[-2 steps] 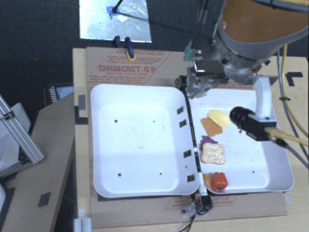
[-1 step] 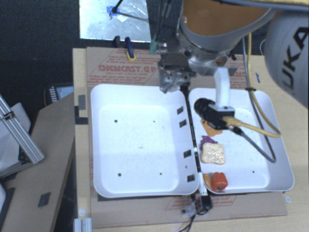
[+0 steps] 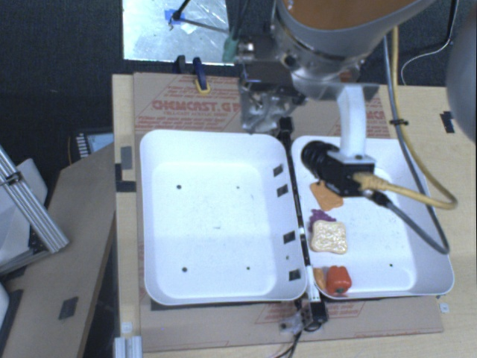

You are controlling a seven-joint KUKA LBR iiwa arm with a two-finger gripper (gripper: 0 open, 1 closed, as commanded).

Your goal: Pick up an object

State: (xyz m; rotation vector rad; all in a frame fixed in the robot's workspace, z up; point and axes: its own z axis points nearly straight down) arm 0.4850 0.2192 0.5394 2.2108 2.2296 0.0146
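Camera view has the arm (image 3: 335,21) looming in from the top right, with the gripper (image 3: 262,114) parked up over the back rim where the two white bins meet. Honestly can't tell whether it's wide or closed from here, it's just a dark metal clump, and nothing is visibly caught in it.

All the pickable stuff sits in the right bin (image 3: 417,274), bunched along its left wall: an orange flat piece (image 3: 325,195) partly tucked under the black camera-ish unit (image 3: 334,168) on the white bracket, then a small purple bit (image 3: 321,216), a tan cracker-looking square (image 3: 329,238) just below it, and a red and orange toy (image 3: 337,278) near the front corner. The left bin (image 3: 209,222) has only a few dark specks on its floor.

So everything lies toward the viewer and slightly right of the gripper. My guess is the cracker square is the easiest target: it lies flat, roughly square so no real long axis, and stands apart from the wall. The black unit's cable (image 3: 406,192) could get in the way.
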